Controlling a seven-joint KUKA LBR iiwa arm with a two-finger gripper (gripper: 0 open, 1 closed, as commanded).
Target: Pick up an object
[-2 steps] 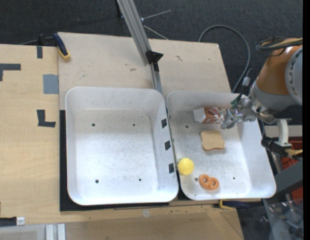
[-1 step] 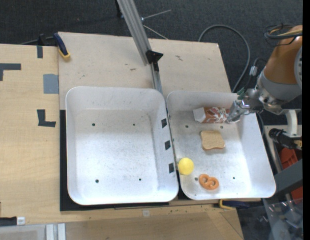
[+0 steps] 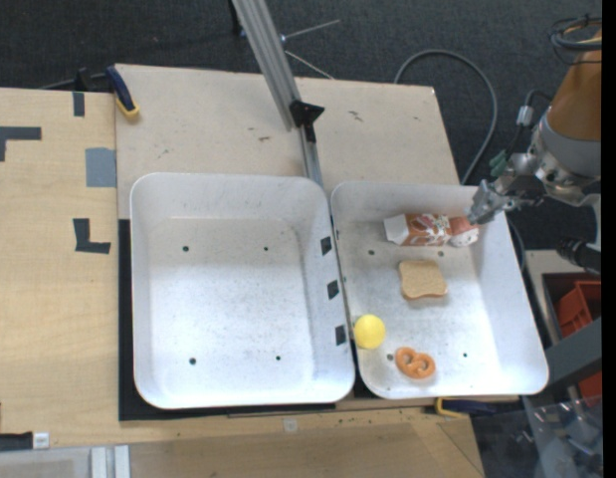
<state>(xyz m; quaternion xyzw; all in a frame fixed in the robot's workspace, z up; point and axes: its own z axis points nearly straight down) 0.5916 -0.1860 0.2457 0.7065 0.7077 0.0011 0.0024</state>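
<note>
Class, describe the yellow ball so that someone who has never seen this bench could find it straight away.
Find the right-hand white bin of the two. Along its left wall, toward the near edge, sits the yellow ball. It alone is round and plain yellow; the orange pretzel beside it is twisted, and the bread slice is flat.

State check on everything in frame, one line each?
Gripper: at the right bin's far right rim, by the packet's end; finger state unclear.
Packet: lying flat in the right bin, far side.
Bread slice: flat, mid bin, untouched.
Yellow ball: resting against the right bin's left wall.
Pretzel: flat, near side of the bin.
Right bin: holds all four items.
Left bin: beside the right bin.
</note>
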